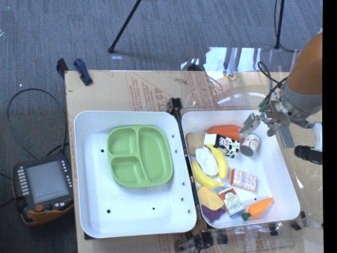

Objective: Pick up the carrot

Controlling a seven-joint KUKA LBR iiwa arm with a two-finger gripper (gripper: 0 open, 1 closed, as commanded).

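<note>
Carrot (pixel 259 207): you see it low in the right bin (pixel 284 162).
Gripper (pixel 251 136): far above it; fingers unreadable, you cannot tell.

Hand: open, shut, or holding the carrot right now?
Hand: cannot be told; it sits over the right bin. Not holding the carrot, which lies at the bin's near corner.

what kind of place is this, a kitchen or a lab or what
Most likely a robot test lab, not a kitchen. A grey arm reaches over two white bins of toy food such as a carrot, a control pendant lies on the carpet, and tripod legs stand behind the bench.
</note>
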